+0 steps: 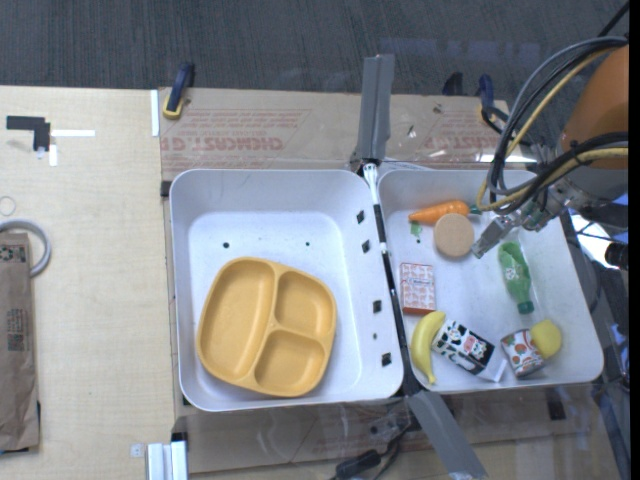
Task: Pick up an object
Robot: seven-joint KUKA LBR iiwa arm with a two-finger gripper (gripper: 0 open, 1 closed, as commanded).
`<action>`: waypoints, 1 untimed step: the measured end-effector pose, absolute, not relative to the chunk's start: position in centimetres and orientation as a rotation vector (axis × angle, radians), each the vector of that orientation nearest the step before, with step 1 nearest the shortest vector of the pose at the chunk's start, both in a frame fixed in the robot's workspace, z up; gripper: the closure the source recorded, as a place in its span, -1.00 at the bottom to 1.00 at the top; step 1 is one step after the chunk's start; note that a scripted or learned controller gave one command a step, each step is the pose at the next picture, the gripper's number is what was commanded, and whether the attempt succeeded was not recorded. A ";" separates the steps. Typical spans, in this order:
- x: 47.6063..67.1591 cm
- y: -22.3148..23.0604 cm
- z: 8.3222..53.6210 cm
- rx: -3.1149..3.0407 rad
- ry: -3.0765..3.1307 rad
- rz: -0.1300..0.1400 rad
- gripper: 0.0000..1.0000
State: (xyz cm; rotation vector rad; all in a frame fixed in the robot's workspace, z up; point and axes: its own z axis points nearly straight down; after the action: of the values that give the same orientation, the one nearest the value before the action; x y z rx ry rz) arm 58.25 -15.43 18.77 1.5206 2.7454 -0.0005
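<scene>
My gripper (492, 236) hangs over the right bin (590, 313), near the back. I've got nothing in it. Fingers look close together, pointing down and to the left, tip just beside the round tan disc (453, 235).

I think the disc is the thing to grab, cos it's nearest. It sits at the back of the right bin, touching the carrot (438, 211). It looks like a toy, prob. light and hard, w/ a smooth rounded edge that could slip. Best to pinch it across the middle, on the two sides.

The carrot is thin and pointy, so it may roll. The green bottle (516, 274) lies just under my arm, a bit to the right. It looks slick too.

My arm comes in from the right, high up, w/ black and yellow cables (530, 98) looping over it. The wrist tips down at a slant.

The left bin (190, 268) has a yellow plate (266, 325) in it.
</scene>
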 end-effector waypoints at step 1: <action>58.1 -21.9 13.9 1.390 2.815 -0.001 -1.00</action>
State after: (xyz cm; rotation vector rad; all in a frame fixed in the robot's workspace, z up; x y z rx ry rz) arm 58.12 -21.92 13.91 1.3901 2.8147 -0.0010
